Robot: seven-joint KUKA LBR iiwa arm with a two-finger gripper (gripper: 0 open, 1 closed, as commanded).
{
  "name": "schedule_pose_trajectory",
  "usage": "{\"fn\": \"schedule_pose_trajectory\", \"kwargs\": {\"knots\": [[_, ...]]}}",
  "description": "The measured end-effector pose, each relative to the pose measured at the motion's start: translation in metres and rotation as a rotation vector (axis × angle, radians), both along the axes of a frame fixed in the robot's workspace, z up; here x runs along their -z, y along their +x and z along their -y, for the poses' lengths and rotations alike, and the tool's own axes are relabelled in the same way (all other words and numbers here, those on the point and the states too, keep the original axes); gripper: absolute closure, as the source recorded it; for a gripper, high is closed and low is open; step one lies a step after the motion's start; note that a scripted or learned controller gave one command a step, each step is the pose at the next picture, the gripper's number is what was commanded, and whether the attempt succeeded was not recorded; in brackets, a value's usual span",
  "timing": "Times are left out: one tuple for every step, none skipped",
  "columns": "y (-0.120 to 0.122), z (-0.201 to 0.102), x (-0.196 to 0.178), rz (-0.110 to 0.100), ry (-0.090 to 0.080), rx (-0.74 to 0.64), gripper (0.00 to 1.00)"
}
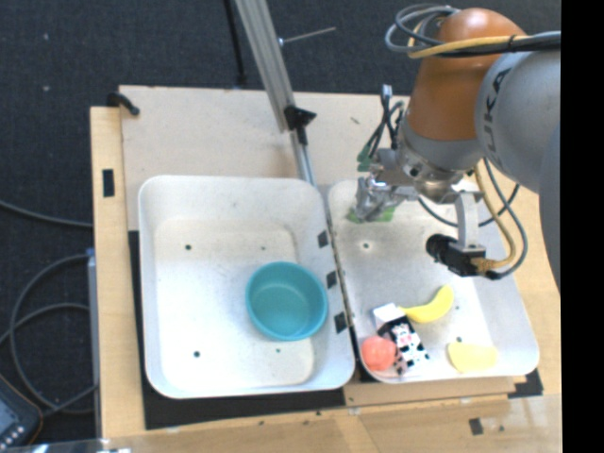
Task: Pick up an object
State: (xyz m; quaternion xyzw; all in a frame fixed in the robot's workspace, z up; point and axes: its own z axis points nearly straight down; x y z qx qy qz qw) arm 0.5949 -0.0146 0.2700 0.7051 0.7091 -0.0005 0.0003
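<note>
- The gripper (376,199) is at the far left corner of the right bin (491,295); it seems to pinch a green thing (362,215).
- A blue bowl (286,299) sits in the left bin (179,253).

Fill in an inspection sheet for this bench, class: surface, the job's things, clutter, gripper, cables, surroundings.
Surface: wooden bench bearing a left bin and a right bin, side by side.
Job's things: right bin holds a banana, a yellow piece, a pink ball, a black-and-white spotted toy and something green under the gripper.
Clutter: teal bowl in the left bin.
Gripper: gripper low over the right bin's far end; grasp unclear.
Cables: loops over the arm; more on the floor.
Surroundings: dark carpet, slanted metal rail.
</note>
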Motion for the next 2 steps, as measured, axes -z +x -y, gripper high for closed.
{"fn": "schedule_pose_trajectory", "kwargs": {"knots": [[0.016, -0.042, -0.002, 0.003, 0.000, 0.000, 1.00], [0.031, -0.089, 0.015, 0.001, -0.001, 0.001, 1.00]]}}
